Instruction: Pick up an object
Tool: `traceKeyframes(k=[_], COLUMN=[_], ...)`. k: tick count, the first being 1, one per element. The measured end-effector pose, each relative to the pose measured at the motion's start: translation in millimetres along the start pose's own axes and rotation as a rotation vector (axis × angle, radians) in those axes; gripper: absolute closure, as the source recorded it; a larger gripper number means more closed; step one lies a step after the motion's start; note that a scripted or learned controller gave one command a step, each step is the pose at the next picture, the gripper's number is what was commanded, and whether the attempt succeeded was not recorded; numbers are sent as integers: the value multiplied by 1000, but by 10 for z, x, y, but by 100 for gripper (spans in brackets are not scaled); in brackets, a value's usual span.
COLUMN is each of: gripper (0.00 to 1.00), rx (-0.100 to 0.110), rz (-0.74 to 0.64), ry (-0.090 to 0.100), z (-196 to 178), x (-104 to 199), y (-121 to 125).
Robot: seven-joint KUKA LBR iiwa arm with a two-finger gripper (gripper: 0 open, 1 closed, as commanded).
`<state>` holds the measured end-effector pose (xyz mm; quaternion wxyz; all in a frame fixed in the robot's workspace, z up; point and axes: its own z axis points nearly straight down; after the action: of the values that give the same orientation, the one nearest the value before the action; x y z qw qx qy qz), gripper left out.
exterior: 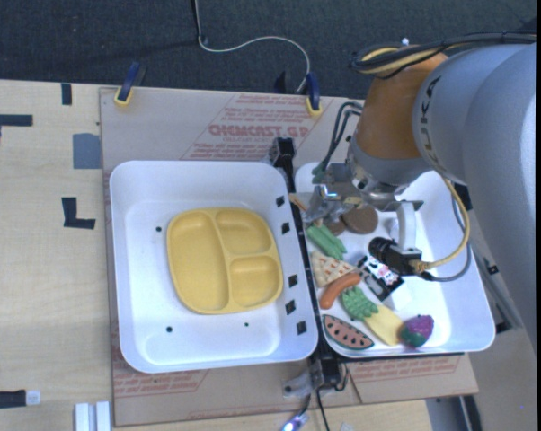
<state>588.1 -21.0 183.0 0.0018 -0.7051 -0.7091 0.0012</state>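
The grey KUKA arm (486,124), its orange band (392,106) just above the wrist, reaches in from the right, wrist angled downward. The two-finger metal gripper (329,206) hangs below the band, its fingers hard to tell apart.

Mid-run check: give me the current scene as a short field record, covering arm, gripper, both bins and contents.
arm: grey with orange band, reaching in from the right over the right bin
gripper: low at the right bin's upper left corner, near the divider
left bin: holds a yellow divided plate
right bin: holds toy foods: green piece, hot dog, watermelon slice, purple piece, brown disc
held object: none visibly between the fingers
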Motion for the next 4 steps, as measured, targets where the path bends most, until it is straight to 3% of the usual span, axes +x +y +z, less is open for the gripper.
traceKeyframes(k=[1,2,3,4], gripper=[100,0,0,0], rx=[-3,-2,-5,-6], rz=[3,4,11,9], ry=[0,-1,-4,-2], z=[-316,-305,-357,1025], x=[156,150,-870,-1196], y=[-77,-76,56,30])
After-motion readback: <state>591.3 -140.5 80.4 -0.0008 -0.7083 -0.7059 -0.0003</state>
